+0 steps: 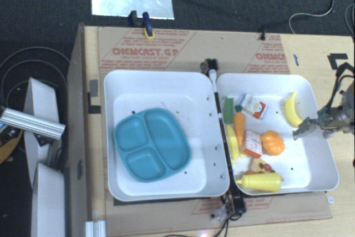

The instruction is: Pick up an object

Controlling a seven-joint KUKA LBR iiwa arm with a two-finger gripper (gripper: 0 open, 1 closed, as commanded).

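Yellow mustard bottle (260, 180) lies nearest me in the right bin (324, 166). Beyond it I see the orange pumpkin (272, 142), a carrot (239, 126) and a banana (290, 109). My gripper (300, 130) hovers just right of the pumpkin; I cannot tell its grip. A blue divided plate (152, 143) sits in the left bin (125, 86).

The arm enters from the right, its tool (302, 129) low; its details are too blurred.
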